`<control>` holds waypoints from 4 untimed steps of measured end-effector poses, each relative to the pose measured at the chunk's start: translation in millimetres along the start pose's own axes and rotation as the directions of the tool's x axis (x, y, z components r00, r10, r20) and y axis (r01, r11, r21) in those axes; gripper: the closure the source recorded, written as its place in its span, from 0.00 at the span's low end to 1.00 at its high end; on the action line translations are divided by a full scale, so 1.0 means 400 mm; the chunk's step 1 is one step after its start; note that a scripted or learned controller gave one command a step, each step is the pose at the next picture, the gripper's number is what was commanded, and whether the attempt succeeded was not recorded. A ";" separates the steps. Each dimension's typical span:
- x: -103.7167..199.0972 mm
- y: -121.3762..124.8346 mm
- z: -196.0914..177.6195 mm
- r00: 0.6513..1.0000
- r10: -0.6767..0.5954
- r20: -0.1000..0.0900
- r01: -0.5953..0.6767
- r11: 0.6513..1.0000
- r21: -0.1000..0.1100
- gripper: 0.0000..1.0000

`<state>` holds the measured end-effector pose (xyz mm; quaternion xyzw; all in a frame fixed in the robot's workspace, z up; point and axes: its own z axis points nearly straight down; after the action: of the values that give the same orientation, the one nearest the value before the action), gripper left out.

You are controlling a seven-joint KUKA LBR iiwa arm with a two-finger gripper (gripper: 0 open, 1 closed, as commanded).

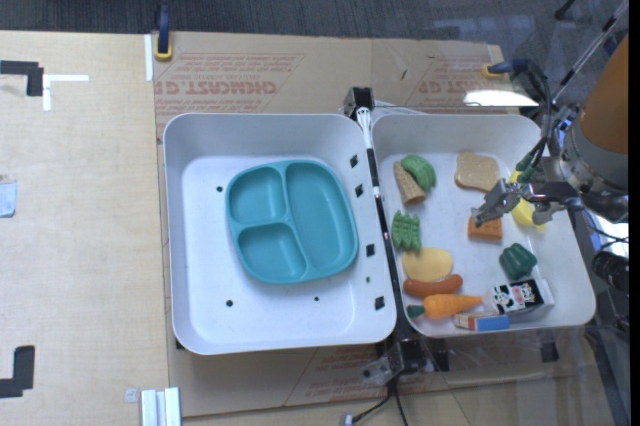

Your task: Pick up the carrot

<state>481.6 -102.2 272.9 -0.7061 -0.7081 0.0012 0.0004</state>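
Observation:
The carrot (pixel 449 305) is orange with a small green top and lies flat near the front wall of the right bin (pixel 571 244). Its tip points right. A reddish sausage (pixel 432 286) lies just behind it, close alongside. My gripper (pixel 496 207) hangs over the middle right of the same bin, directly above an orange block (pixel 485 228). That puts it well behind and to the right of the carrot. The grey arm with its orange band (pixel 610 104) comes in from the right edge.
Around the carrot in the right bin lie a yellow piece (pixel 428 263), green leafy pieces (pixel 406 231) (pixel 418 171), a toast slice (pixel 477 171), a dark green pepper (pixel 517 260), a small carton (pixel 521 295) and a yellow item (pixel 530 211). The left bin (pixel 185 244) holds a teal divided plate (pixel 291 220).

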 end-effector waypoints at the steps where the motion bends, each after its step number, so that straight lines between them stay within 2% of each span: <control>1: -0.029 0.004 0.386 0.982 -0.189 -0.002 0.189 0.982 0.001 0.00; 2: 0.006 -0.010 0.454 1.000 -0.023 -0.003 0.023 1.000 0.001 0.00; 3: -0.033 0.112 0.295 0.999 -0.036 0.000 0.036 0.999 -0.001 0.00; 4: -0.146 0.201 0.454 1.000 -0.009 0.001 0.009 1.000 0.000 0.00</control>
<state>561.7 -160.5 91.1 -0.7030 -0.7112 0.0014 0.0000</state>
